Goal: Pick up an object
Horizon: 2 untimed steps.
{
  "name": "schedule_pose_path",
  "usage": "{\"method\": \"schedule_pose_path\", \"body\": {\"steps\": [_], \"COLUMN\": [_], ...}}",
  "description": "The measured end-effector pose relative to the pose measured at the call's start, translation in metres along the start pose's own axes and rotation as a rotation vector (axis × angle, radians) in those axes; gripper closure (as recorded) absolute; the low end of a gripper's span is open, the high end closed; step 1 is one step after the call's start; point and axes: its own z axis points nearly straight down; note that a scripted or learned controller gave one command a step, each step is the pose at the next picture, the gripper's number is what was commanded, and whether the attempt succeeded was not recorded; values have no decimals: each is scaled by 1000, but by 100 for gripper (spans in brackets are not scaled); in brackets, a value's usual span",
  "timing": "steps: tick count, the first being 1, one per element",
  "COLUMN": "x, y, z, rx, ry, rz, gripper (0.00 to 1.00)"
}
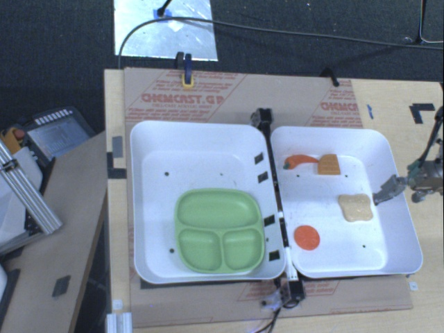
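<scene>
Camera view: jaws [383, 193] at the right bin's [399, 252] 3 o'clock rim; spread or pressed together cannot be told. Nearest object, the beige piece [356, 207], lies just beside, ungripped. Recommend centring above it before descending.

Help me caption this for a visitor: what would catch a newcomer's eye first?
The green divided plate in the left bin stands out most. In the right bin lie an orange-red disc near the front, a tan slice, and an orange piece beside a tan block at the back.
</scene>
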Motion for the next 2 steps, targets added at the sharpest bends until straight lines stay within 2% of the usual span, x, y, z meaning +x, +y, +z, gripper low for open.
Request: {"method": "schedule_pose_path", "body": {"steps": [1, 2], "x": [1, 0], "y": [2, -2], "z": [-6, 38], "rx": [-11, -8], "ry": [-3, -2], "rz": [-4, -2], "gripper": [0, 0]}}
